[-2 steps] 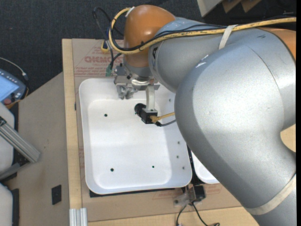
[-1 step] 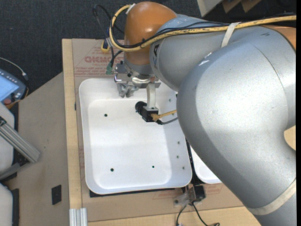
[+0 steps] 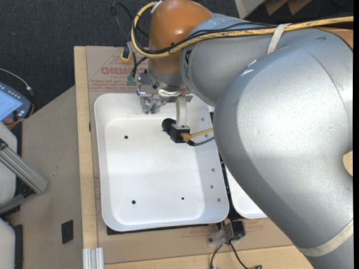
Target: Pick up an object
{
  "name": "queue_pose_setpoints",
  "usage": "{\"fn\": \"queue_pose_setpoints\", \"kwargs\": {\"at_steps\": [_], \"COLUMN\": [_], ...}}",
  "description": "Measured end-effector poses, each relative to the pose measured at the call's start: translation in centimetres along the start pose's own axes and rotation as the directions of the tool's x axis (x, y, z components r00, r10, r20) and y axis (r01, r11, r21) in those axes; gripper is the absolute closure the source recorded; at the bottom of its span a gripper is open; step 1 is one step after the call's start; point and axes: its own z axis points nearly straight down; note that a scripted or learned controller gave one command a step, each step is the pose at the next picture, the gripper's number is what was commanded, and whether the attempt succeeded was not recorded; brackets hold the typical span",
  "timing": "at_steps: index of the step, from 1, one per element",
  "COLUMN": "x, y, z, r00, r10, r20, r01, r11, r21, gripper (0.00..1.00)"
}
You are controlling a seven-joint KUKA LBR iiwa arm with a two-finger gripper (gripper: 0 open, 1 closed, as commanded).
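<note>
Arm point(image 3: 280, 122) at full reach, entering from the right and filling the right half of the view. Its broad grey link lies nearest the camera; beyond it, the orange band point(image 3: 171, 32) caps the wrist. A yellow cable point(image 3: 235, 32) runs along the link and loops around the band. The gripper point(image 3: 149, 102) hangs below the wrist, pointing downward, its metal fingers point(image 3: 147, 106) short and close together. A pale bracket with a small black fitting point(image 3: 175, 130) projects beside it.
</note>
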Motion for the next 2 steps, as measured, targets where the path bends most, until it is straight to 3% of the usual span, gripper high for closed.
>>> {"fn": "queue_pose_setpoints", "kwargs": {"at_steps": [1, 2], "x": [-0.8, -1.2], "y": [-4.9, -10.1], "z": [-15.7, -13.6], "r00": [1.0, 1.0], "r10": [0.003, 0.005], "r20": [-0.004, 0.002], "r01": [-0.003, -0.005], "r11": [1.0, 1.0], "r21": [-0.005, 0.016], "gripper": [1.0, 1.0]}}
